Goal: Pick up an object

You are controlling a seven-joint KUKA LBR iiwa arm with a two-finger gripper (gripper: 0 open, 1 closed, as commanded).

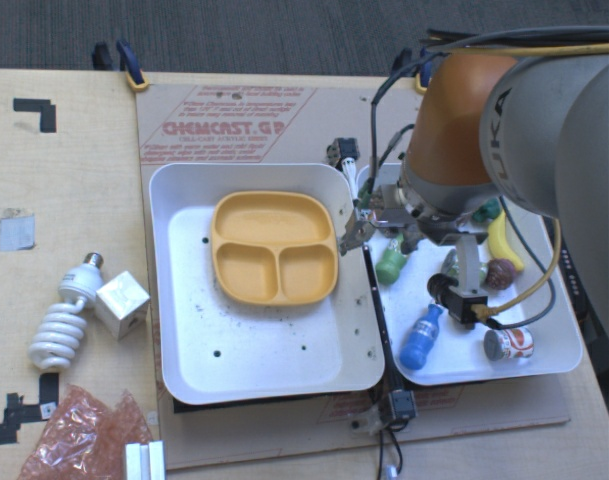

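Right bin (pixel 544 360): green bottle (pixel 391 264), blue bottle (pixel 421 337), banana (pixel 500 244), red-and-white can (pixel 511 344).
Left bin (pixel 184 368): yellow divided plate (pixel 274 246).
Tool (pixel 362 226): over the bins' shared wall, beside the green bottle; grip state cannot be told.

Left bin (pixel 184 368): left of the right bin (pixel 544 363), side by side with it.
Tray (pixel 274 246): in the left bin, towards its back.
Bottle (pixel 421 338): in the right bin, front left, tilted.
Can (pixel 510 344): in the right bin, on its side, right of the bottle.
Banana (pixel 501 243): in the right bin, behind the can.
Arm (pixel 504 118): over the right bin's back part.
Bulb (pixel 64 318): on the bench (pixel 44 188), left of the left bin.
Cube (pixel 122 302): between bulb and left bin.
Bag (pixel 84 433): in front of the bulb.
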